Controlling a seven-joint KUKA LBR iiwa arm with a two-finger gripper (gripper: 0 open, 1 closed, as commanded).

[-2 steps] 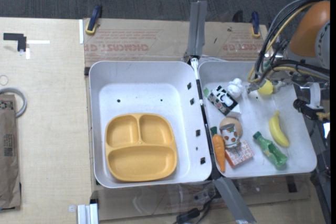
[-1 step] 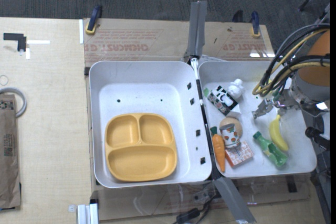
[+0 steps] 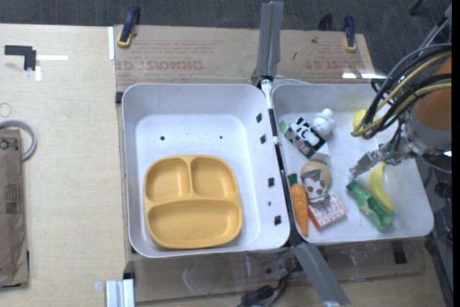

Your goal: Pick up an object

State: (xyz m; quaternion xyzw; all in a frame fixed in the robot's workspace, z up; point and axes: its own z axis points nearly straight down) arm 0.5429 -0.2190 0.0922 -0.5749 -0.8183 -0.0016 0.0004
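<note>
The gripper [image 3: 368,162] hangs low over the right bin [image 3: 338,93], near its far right side, and the arm comes in from 3 o'clock. I cannot tell if it is squeezed closed or spread apart, because the metal tip is small and blurry here. Nothing can be seen held in it. The closest thing to grab is the banana [image 3: 381,187]. It lies just below the tip, toward 5 o'clock, so close that the two may be touching (I cannot be sure). The banana is long and thin, and it runs from about 11 o'clock to 5 o'clock. A green toy [image 3: 372,206] lies right beside it on the 7 o'clock side, and they seem to touch. My guess is that the grab should go across the thin middle of the banana, not along it. The carrot [image 3: 300,209] and the small round toy [image 3: 315,179] sit farther off, toward 9 o'clock.
</note>
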